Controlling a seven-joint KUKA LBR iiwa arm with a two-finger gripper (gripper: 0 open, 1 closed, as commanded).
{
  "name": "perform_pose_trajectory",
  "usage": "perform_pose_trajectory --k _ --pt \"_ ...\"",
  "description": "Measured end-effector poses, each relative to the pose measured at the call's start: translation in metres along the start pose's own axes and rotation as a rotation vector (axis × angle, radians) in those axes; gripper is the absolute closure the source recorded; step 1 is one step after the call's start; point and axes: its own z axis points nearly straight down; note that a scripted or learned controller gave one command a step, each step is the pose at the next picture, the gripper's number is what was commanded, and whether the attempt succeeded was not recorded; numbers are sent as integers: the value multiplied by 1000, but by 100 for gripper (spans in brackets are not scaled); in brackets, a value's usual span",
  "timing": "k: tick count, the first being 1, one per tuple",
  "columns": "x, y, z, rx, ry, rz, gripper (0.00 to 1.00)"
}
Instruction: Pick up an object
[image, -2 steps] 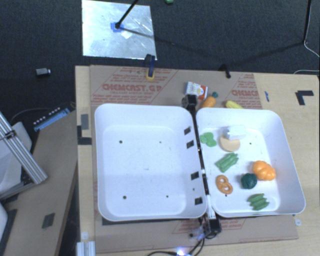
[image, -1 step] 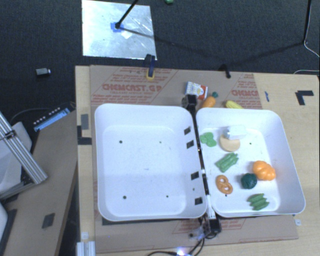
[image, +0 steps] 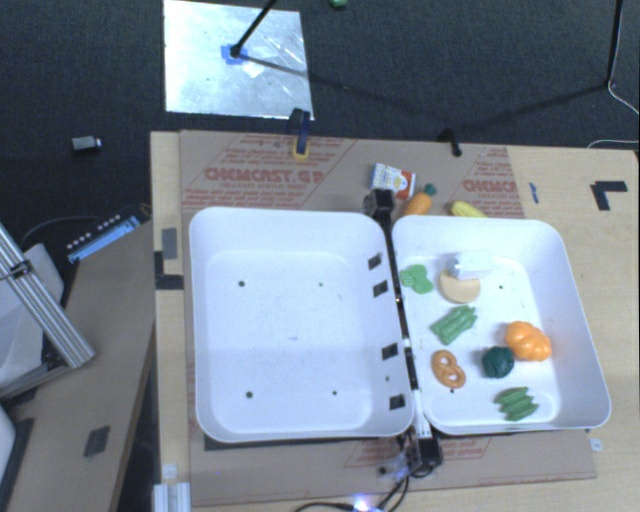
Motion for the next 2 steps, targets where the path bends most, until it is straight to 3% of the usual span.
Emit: perform_pose_trajectory --k 2 --pt "-1 0 0 0 0 0 100"
